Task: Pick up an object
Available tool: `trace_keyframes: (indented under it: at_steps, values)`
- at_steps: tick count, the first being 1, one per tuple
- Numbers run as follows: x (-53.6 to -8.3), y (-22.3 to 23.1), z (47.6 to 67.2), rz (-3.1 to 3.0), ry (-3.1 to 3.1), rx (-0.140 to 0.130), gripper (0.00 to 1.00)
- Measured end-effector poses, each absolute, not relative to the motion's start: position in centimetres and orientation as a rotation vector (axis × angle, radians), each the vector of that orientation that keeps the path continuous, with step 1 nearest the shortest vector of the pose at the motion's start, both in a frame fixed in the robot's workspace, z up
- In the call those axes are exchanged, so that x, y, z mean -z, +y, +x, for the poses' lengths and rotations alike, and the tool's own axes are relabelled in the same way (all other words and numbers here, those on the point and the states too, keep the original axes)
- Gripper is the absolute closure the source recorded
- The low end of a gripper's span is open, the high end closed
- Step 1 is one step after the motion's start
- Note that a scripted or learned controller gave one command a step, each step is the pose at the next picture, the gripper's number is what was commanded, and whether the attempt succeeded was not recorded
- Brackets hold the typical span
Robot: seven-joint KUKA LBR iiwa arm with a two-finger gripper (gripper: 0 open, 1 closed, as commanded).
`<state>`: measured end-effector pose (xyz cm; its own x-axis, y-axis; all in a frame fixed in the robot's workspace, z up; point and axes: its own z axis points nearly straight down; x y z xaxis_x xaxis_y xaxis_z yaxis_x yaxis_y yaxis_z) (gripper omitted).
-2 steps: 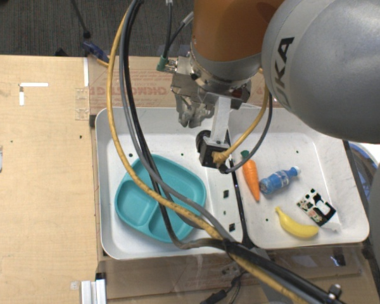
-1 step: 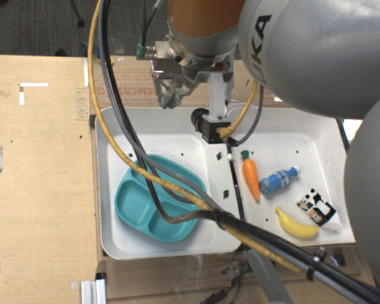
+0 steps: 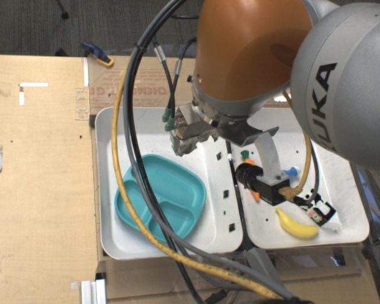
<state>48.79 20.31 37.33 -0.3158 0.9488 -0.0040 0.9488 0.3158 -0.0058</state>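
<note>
A teal divided plate (image 3: 161, 195) lies tilted in the left bin (image 3: 105, 189). My gripper (image 3: 185, 138) hangs over that bin's far right part, just above the plate's far edge, under the big orange wrist band. In the right bin (image 3: 353, 198) lie a yellow banana (image 3: 296, 225), an orange item (image 3: 251, 168) partly behind a black fitting, a small blue piece (image 3: 292, 171), a small green piece (image 3: 244, 152) and a black-and-white item (image 3: 320, 210). The arm hides the far part of both bins.
Black and yellow cables (image 3: 128, 170) loop from the arm across the left bin and the plate. A wooden benchtop (image 3: 38, 170) spreads to the left. A blue clamp (image 3: 99, 54) and a cardboard sheet (image 3: 139, 87) lie behind the bins.
</note>
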Motion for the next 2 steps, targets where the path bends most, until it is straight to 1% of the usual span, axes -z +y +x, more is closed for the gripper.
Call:
trace_keyframes:
  at_steps: [1,2]
  values:
    - [-15.1,17.9,47.7,-1.934,-2.472,-0.013,1.00]
    - [-20.5,18.9,47.8,-1.387,-2.817,-0.007,1.00]
